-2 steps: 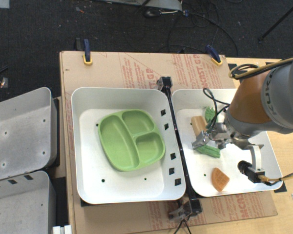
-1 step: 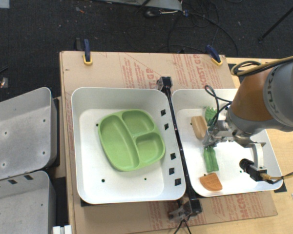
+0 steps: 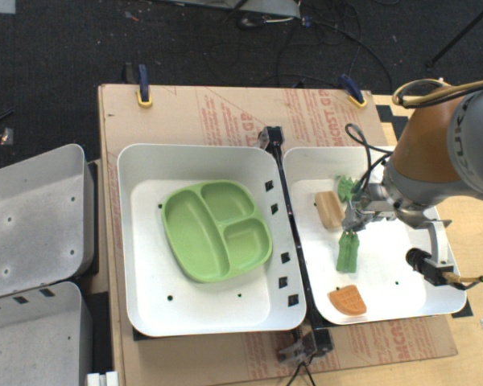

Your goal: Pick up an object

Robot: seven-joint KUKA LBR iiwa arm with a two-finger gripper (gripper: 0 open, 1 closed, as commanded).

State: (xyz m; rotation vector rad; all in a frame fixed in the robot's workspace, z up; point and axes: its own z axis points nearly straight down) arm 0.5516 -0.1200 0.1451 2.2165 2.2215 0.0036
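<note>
The gripper [image 3: 356, 219] is seen in the right bin [image 3: 402, 312], just at the top end of a green oblong object [image 3: 348, 252]; whether it is open or closed cannot be told. A tan block [image 3: 329, 210] lies beside it, an orange piece [image 3: 348, 300] near the front edge. A green divided plate [image 3: 216, 230] is placed in the left bin [image 3: 145, 296].

Arm [image 3: 443, 147] gets chopped off by the right edge, so no idea where it goes from there. Gripper [image 3: 356, 219] is a dark jumble and it covers the top of the green piece [image 3: 347, 252]; can't make out how the two meet. The small green thing [image 3: 345, 187] by the wrist is half hidden, shape unclear.
</note>
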